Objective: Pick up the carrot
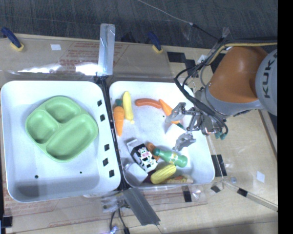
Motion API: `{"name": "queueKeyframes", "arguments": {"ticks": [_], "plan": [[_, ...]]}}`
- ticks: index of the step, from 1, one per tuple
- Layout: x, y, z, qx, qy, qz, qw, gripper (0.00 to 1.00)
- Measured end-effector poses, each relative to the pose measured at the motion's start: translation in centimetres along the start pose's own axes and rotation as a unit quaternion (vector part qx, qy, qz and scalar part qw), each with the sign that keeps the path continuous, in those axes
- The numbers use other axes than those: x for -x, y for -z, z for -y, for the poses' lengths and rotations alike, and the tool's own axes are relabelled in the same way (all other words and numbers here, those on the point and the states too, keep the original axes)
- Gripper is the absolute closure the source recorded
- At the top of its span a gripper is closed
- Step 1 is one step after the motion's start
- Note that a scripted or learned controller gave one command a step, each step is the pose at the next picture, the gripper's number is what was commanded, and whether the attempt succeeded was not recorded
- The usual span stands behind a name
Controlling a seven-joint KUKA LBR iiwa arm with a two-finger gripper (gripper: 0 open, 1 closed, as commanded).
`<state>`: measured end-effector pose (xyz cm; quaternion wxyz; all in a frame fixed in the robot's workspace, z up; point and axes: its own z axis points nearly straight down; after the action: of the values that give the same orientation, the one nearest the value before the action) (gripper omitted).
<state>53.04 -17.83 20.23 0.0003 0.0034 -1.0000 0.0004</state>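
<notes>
The carrot (118, 120) is orange with a small green top and lies along the left wall of the right bin (200, 152), beside a yellow banana-like piece (128, 105). My gripper (181, 127) hangs over the right half of that bin, well to the right of the carrot. It is open, with one finger (177, 112) toward the back, the other toward the front, and nothing between them. A small orange piece (164, 106) lies just left of the back finger.
A long orange-red piece (146, 102) lies at the bin's back. A green bottle (171, 156), a cow-patterned toy (144, 158) and a yellow corn cob (162, 173) crowd the front. The left bin (14, 179) holds a green divided plate (62, 126).
</notes>
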Motion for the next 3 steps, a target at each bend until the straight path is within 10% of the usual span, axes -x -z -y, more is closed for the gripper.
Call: {"name": "queueKeyframes", "arguments": {"ticks": [1, 2, 3], "plan": [[10.4, -9.5, 1.6, 0.002, -0.001, -0.004, 1.0000, 0.00], [10.9, -7.7, 1.5, 0.000, 0.003, 0.003, 1.0000, 1.00], [0.7, -4.9, 1.9, 0.000, 0.019, 0.002, 0.9998, 1.00]]}}
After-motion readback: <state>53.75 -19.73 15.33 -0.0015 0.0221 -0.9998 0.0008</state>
